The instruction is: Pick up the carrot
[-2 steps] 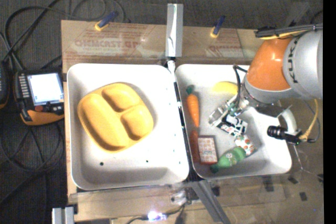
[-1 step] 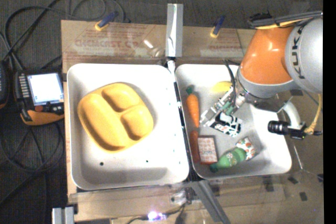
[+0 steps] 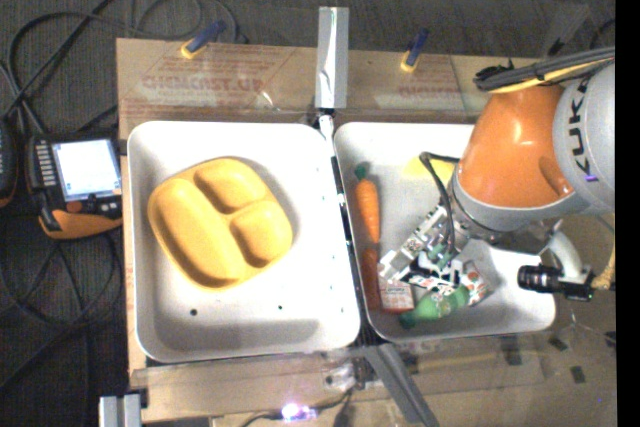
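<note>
The carrot (image 3: 368, 207) is orange with a small green top. It lies lengthwise along the left wall of the right bin (image 3: 520, 323), top pointing to the far side. My gripper (image 3: 428, 251) hangs low over the middle of that bin, to the right of the carrot and slightly nearer the front. It sits above a cluster of small items, a short gap away from the carrot. The arm's orange band (image 3: 510, 155) covers the bin's right part.
A yellow divided plate (image 3: 222, 220) lies in the left bin (image 3: 170, 335). Under and beside the gripper lie a red packet (image 3: 385, 290), a green toy (image 3: 432, 307) and other small items. A yellow object (image 3: 418, 167) peeks out near the far wall.
</note>
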Tool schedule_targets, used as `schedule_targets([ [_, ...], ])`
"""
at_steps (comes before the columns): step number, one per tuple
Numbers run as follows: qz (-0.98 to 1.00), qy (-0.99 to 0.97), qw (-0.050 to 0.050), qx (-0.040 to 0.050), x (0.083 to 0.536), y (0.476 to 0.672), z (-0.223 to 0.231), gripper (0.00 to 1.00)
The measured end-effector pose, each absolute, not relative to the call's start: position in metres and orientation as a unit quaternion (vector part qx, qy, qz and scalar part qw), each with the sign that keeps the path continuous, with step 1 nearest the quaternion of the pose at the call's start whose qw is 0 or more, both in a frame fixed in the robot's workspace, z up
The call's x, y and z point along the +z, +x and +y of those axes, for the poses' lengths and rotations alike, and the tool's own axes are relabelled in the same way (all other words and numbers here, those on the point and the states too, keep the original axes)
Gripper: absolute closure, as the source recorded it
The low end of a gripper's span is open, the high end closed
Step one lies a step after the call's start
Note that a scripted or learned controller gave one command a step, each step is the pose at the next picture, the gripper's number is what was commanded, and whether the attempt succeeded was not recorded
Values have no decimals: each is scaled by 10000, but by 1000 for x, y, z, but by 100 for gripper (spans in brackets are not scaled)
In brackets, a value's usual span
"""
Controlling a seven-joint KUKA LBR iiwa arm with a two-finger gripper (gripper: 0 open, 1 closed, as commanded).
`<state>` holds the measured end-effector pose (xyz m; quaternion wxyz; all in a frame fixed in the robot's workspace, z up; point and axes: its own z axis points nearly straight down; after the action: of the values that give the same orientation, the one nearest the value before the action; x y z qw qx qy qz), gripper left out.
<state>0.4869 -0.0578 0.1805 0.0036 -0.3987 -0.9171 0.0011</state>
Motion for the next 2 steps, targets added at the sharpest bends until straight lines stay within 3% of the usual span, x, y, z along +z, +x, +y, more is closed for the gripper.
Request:
schedule_targets([
  [1,-9109,-4126,31,4,197,484,-102,100],
  [2,-9020,-4318,22,6,249,501,-106,100],
])
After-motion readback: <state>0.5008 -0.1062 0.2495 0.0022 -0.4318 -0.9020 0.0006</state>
